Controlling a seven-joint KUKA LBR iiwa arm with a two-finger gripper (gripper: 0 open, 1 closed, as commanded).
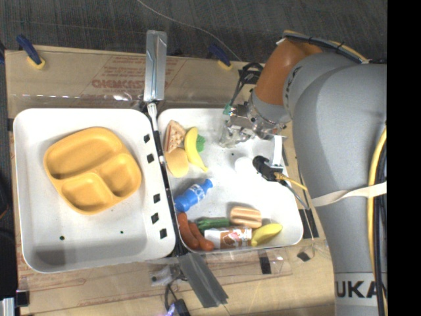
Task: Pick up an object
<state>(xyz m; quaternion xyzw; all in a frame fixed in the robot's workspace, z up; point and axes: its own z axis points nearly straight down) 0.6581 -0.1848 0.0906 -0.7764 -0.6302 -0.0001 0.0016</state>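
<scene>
White bins (pixel 26 176); left one has yellow-orange tray (pixel 92 168). Near the tool (pixel 235 131): yellow banana (pixel 192 147), blue bottle (pixel 194 195), red sausages (pixel 191 234), tan-red hot dog (pixel 245 214), yellow lemon (pixel 266 233). Arm (pixel 335 130) grey, orange band.

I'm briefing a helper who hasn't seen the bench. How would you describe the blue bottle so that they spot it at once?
Look in the right-hand white bin, the one crowded with toy food. Near its left wall, about midway down, lies a small blue bottle with a white label, tilted on its side. It is the one blue item there, below the yellow banana.
</scene>
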